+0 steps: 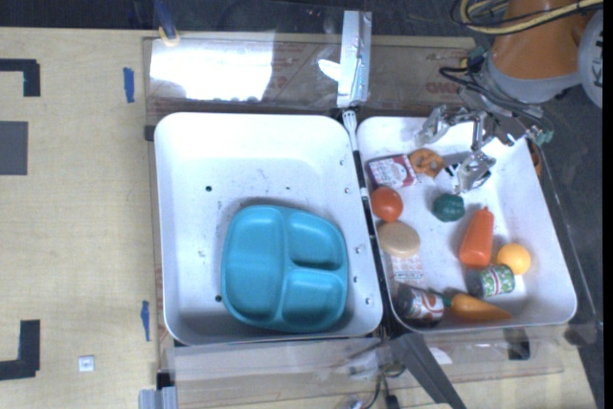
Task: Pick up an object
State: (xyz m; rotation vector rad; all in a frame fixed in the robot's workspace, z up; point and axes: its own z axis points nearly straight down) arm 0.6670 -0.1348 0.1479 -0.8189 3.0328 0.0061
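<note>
We cannot tell our claw's (471, 153) state; just below it sits a green ball (447, 206), beside an orange bottle (476, 237).

Readable text: none at this resolution.
Red-and-white packet (390, 170): printed face, the marks too blurred to read.
Green can (496, 282): a white label band, perhaps with lettering, illegible.
Dark bottle (421, 304): a red and white label, no words to be made out.
Bench (67, 235): black corner marks and blue tape, no writing.
</note>
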